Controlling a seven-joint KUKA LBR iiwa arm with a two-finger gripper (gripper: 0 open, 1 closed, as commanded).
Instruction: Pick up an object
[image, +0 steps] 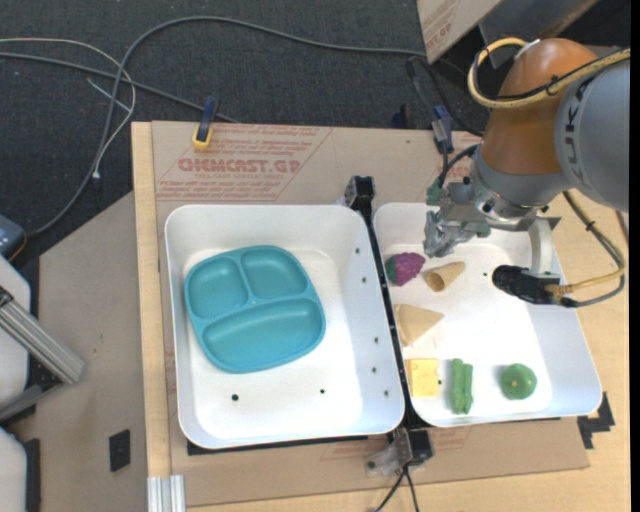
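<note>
Your gripper (437, 243) hangs low over the right bin (575, 350), near its back wall. You cannot tell from here how wide it stands, and nothing shows as held in it.

The closest thing to it is the purple toy (406, 267) — just below the tip and a little to its left. Right beside that, just under the gripper, lies the small tan cone (445, 275). The two look apart from the tip, though it is a close call.

Farther down from the gripper you find the pale wedge (418, 321), then the yellow block (423, 377), the green stick (460, 386) and the round green toy (518, 381) — all well apart from it, along the front of the bin.

Far off to the gripper's left, in the left bin (190, 230), rests the blue tray (255, 307).
</note>
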